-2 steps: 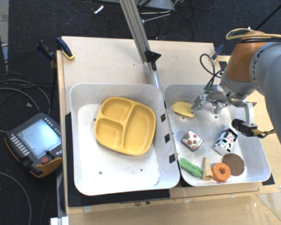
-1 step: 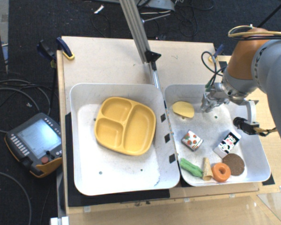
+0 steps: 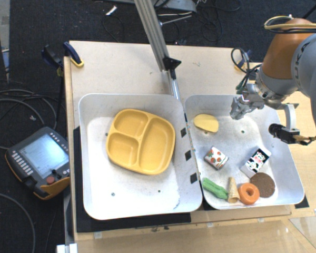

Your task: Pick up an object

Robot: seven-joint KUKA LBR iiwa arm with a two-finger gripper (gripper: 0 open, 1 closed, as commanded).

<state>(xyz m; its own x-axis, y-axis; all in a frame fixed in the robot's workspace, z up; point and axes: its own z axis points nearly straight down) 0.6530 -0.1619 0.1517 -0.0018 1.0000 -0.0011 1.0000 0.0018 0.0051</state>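
Camera view is showing the metal hand [image 3: 238, 109], its grip unreadable, hovering over the right bin [image 3: 290, 165] near a smooth yellow lump [image 3: 206, 123], with a ring-shaped orange doughnut [image 3: 248, 193] lying by the front rim.

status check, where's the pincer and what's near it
Pincer over right bin's far side, holding nothing. Nearest item: yellow piece, to its left. Nothing between them.
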